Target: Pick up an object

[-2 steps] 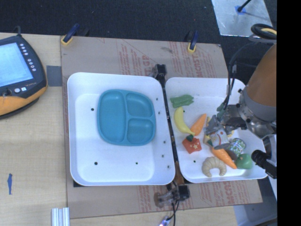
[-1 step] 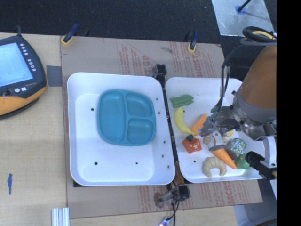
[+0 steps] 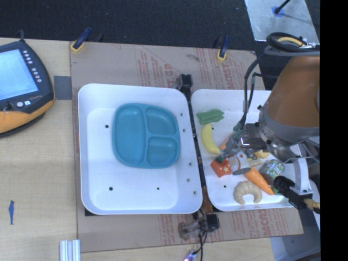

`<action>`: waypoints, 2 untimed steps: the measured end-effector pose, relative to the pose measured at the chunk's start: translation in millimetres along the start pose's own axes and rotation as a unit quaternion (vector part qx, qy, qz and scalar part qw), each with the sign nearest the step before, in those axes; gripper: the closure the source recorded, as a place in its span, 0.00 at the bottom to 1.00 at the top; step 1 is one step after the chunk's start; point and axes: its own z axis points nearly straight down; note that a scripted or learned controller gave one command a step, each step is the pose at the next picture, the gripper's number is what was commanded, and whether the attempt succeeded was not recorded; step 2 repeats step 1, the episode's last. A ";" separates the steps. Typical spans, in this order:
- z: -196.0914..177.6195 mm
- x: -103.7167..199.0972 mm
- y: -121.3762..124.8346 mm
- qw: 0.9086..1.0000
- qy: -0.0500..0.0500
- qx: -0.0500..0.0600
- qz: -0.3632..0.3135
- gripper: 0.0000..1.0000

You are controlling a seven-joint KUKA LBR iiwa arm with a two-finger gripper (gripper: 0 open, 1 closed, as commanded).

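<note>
The gripper hangs low in the right bin, at the frame's right, just above the strawberry; whether its fingers are spread or closed cannot be told. Near it lie a banana, green pepper, carrot and croissant. The left bin holds a blue plate.
</note>
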 end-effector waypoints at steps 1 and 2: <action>23.4 -2.4 80.3 1.000 0.000 -0.001 0.001 1.00; 23.4 -2.4 80.3 1.000 0.000 -0.001 0.001 1.00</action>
